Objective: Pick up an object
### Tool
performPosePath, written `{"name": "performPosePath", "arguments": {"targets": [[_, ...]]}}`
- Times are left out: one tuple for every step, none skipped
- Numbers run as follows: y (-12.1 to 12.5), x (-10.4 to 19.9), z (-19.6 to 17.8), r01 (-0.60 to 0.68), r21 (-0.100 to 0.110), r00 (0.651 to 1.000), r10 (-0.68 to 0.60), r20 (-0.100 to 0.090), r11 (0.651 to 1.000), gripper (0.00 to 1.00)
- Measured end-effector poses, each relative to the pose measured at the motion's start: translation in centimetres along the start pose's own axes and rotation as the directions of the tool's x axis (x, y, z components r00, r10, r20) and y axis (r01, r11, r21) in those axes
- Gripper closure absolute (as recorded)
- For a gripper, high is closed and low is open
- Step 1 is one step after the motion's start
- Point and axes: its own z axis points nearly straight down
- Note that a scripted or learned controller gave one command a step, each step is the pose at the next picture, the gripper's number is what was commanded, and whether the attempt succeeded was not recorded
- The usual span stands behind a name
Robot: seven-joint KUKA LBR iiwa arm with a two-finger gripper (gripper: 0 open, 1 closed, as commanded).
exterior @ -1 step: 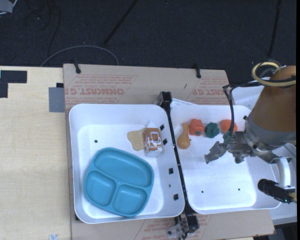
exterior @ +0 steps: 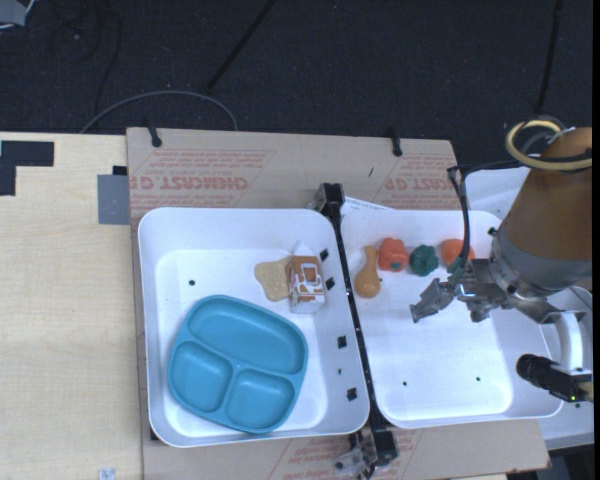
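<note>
In the right bin [exterior: 450,408], a row of small objects lies near the far wall: a tan pear-shaped piece [exterior: 367,274], an orange piece [exterior: 391,254], a green piece [exterior: 423,259] and another orange piece [exterior: 451,251]. My gripper [exterior: 448,311] hangs over this bin just in front of the green and right-hand orange pieces, below the grey arm with its orange band [exterior: 548,203]. Its two dark fingers stand apart, open, with bare white bin floor between them. It holds nothing.
The left bin [exterior: 155,268] holds a blue divided plate [exterior: 238,363], a flat tan piece [exterior: 272,279] and a small white-and-orange box [exterior: 306,282]. A black divider [exterior: 345,318] runs between the bins. Cardboard lies under both.
</note>
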Motion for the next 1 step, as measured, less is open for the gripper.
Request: {"name": "performPosePath", "arguments": {"targets": [[-0.70, 0.13, 6.05, 0.000, 0.002, 1.000, 0.000, 0.000, 1.000, 0.00]]}}
